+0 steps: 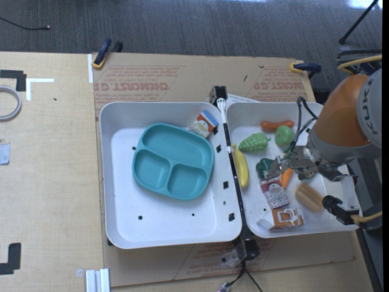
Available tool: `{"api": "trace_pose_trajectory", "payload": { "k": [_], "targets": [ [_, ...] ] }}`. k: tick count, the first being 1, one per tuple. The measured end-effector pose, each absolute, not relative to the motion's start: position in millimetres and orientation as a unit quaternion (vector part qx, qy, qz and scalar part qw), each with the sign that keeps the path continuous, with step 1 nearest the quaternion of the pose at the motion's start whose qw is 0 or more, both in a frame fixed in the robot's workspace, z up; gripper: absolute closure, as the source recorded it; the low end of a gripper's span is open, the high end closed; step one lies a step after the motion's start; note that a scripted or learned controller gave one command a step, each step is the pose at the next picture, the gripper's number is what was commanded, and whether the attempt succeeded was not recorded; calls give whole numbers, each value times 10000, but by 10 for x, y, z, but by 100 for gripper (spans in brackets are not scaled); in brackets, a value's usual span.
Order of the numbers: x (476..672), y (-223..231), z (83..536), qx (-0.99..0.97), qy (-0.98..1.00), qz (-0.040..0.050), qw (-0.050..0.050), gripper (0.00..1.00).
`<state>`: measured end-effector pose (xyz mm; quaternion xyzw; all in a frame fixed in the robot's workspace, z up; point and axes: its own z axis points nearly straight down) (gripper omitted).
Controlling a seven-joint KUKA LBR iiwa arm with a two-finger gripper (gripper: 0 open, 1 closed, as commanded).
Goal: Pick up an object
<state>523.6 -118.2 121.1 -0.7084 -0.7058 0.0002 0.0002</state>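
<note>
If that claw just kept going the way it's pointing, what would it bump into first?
Probably the small orange carrot-like piece and the red-and-white packet just beneath the gripper, which points down and leftward into the right bin. Depth is hard to judge from this slanted view.

We've got one fixed camera, mounted above the tabletop [48, 181] and looking down at a slant, far edge of the scene at frame top. It sits far enough back that both white bins fit whole: the right bin [331, 227] under the tool [290, 163], the left bin [115, 224] well to the tool's left. The arm [347, 117] enters from frame right, so we're looking across its reach, not along it. Beyond the tool, grey carpet floor [200, 23] fills the top strip. No second view, so no overlap to report.
</note>
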Motion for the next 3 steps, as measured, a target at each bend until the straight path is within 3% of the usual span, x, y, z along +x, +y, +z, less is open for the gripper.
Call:
{"api": "trace_pose_trajectory", "payload": {
  "k": [1,2,3],
  "targets": [
    [5185,-1118,920,-7083,-7059,4,7,0],
    [5194,-1122,1024,-7093,-7049,-2,1,100],
    [5210,-586,2065,-7066,-7076,1,-5,100]
  ]
}}
